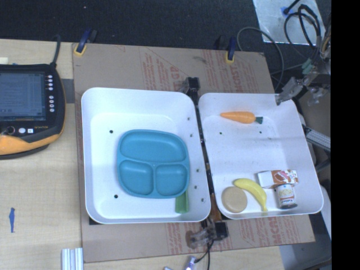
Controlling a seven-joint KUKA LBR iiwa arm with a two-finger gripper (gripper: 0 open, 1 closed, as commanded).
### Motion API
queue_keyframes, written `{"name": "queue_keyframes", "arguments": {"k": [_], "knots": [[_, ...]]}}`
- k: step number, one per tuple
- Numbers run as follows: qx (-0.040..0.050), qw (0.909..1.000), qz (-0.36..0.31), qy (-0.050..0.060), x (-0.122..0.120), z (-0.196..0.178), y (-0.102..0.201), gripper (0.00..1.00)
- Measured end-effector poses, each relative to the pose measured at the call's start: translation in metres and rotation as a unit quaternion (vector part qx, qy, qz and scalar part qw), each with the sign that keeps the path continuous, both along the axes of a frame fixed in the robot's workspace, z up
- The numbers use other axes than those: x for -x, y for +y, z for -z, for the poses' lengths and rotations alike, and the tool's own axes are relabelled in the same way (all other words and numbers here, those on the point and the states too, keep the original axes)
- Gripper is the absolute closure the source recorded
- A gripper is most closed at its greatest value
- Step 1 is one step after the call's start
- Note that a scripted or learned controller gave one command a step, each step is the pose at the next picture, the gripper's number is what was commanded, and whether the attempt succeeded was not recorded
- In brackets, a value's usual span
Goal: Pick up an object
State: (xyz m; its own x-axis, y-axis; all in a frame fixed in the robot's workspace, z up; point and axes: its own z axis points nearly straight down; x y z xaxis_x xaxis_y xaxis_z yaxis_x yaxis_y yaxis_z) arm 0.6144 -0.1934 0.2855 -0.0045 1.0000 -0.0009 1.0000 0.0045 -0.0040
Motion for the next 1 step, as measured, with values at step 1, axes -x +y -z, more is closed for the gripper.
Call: {"name": "queue_keyframes", "arguments": {"k": [1], "knots": [[-0.0001, 1.0, -0.001, 0.001, -0.0142, 0.1302, 0.0445, 0.0]]}}
